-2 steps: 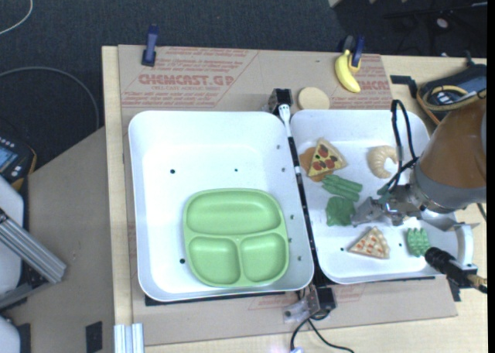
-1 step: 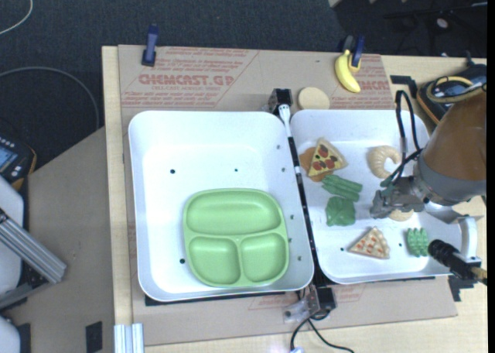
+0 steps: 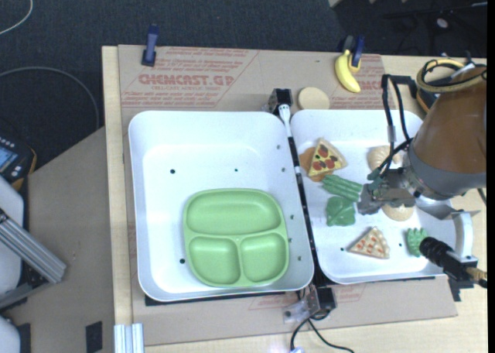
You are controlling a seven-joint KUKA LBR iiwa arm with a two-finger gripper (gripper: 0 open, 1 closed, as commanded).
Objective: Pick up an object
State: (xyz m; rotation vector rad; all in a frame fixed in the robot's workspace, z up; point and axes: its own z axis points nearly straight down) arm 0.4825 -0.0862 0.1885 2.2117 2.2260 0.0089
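Observation:
The right bin [image 3: 332, 262] holds several toy foods. A pizza slice [image 3: 323, 159] lies at its upper left, and a second pizza slice [image 3: 370, 245] lies near the front. A long green piece [image 3: 341, 186] and a green leafy piece [image 3: 339, 212] sit between them. My gripper [image 3: 369, 198] hangs low over the bin's middle, right beside the two green pieces. A beige round piece [image 3: 400, 210] lies partly under the wrist, and another beige piece [image 3: 378, 157] shows behind the arm. A small green toy [image 3: 415, 241] sits at the right.
A green divided plate [image 3: 234, 235] lies in the left bin [image 3: 155, 158]. On the bench behind the bins are a yellow banana [image 3: 347, 73] and a beige disc [image 3: 313, 98]. Blue clamps [image 3: 150, 46] hold the board's far edge. Cables trail off the arm at the right.

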